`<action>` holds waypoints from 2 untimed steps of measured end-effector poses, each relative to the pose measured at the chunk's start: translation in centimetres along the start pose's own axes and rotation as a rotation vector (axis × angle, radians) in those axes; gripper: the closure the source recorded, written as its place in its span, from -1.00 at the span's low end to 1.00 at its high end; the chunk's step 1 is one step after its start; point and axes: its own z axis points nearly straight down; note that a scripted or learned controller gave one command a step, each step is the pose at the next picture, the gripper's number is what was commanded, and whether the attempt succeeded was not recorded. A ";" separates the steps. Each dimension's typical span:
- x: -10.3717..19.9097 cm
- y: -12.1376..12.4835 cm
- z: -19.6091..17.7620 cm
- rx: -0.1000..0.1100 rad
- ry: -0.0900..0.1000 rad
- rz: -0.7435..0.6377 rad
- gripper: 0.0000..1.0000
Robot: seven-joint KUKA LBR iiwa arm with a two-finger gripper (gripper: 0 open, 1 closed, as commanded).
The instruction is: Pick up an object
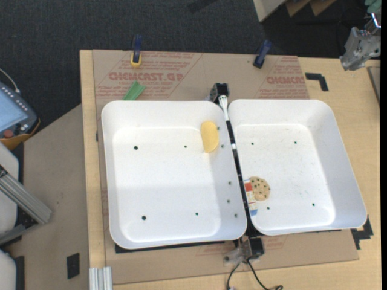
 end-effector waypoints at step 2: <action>8.6 -3.8 12.6 0.024 0.003 -0.001 1.00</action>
